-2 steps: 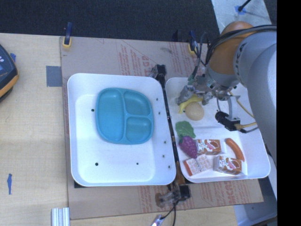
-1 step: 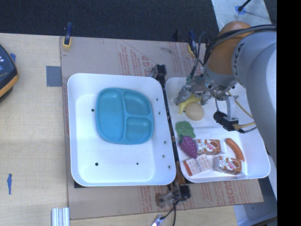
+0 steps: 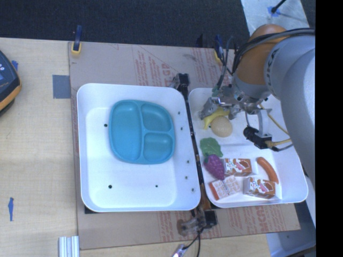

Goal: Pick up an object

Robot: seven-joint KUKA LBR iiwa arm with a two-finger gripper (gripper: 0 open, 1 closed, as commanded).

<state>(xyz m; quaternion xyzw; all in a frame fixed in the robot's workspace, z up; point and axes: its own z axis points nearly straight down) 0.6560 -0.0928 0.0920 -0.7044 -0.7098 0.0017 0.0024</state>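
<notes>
Looking down at a slant, the camera showed a wooden worktop (image 3: 37, 159) with a cardboard sheet (image 3: 134, 58) under two shallow white bins set side by side. The left bin (image 3: 94, 197) sat in the middle of the frame and held a blue divided plate (image 3: 141, 131) in its upper half. The right bin (image 3: 300, 189) lay toward the right of the frame and held small toy foods. A yellow banana (image 3: 210, 119) and a pale round potato (image 3: 221, 126) lay touching in its upper left corner. Just below them sat a green leafy piece (image 3: 210, 146), then a purple grape bunch (image 3: 215, 166). Three red-and-white packets (image 3: 238, 167) lay along the lower part of the bin, with an orange sausage (image 3: 267, 170) tilted beside them at the right.

The grey arm (image 3: 292, 84), with its orange band, entered from the upper right. Its gripper (image 3: 217, 105) hung low over the upper left corner of the right bin, right above the banana and potato. Whether the gripper was released or clenched could not be told, and nothing was seen grasped.

A yellow and black device (image 3: 8, 84) lay at the left edge of the frame.
</notes>
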